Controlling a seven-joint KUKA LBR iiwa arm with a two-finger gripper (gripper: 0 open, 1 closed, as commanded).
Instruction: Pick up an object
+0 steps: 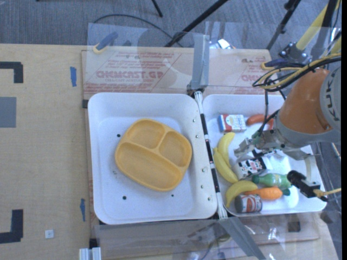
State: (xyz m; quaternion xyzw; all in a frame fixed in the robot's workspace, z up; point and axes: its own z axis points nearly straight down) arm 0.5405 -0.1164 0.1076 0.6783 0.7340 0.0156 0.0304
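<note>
My gripper hangs low over the middle of the right bin, under the arm's orange band. Just below it lies a small black-and-white patterned object. I cannot tell whether the gripper touches it. To the gripper's left a yellow banana lies along the bin's left side. A second banana curves near the front. Beside that one are a brown can, an orange carrot and a green object. At the back sit a small red, white and blue carton and a red-orange piece.
The left bin holds a yellow divided plate. A raised rim separates the two bins. A clear plastic sheet lies behind the bins. Tripod legs and cables cross the back.
</note>
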